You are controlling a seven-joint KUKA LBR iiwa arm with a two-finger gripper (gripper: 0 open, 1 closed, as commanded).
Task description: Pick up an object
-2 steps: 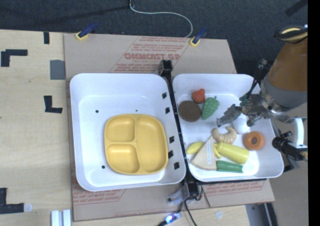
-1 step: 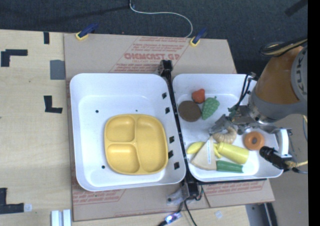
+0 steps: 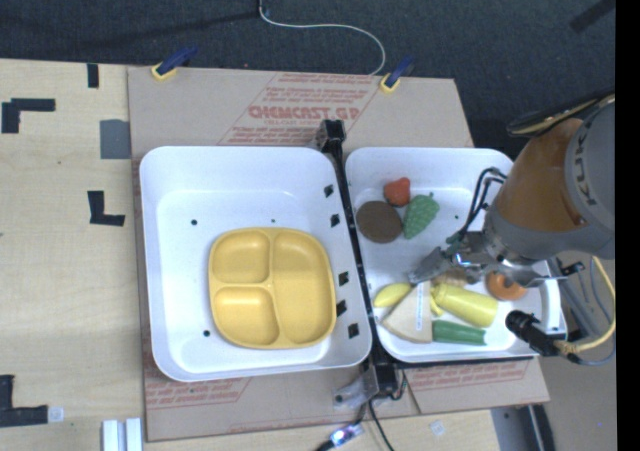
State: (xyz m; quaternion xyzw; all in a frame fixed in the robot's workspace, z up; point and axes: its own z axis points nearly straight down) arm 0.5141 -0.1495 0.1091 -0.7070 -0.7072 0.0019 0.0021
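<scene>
Gripper (image 3: 432, 264) low in right bin (image 3: 440, 161), nr its front edge; yellow corn (image 3: 465, 304) just front-right, long axis across bin; can't tell fingers' spread.

The arm (image 3: 560, 189) is cut off at the right edge and covers the right bin's (image 3: 440, 161) right wall. The end effector (image 3: 440, 264) is too small and dark to read. An orange item (image 3: 503, 286) lies partly hidden beneath the wrist.
</scene>
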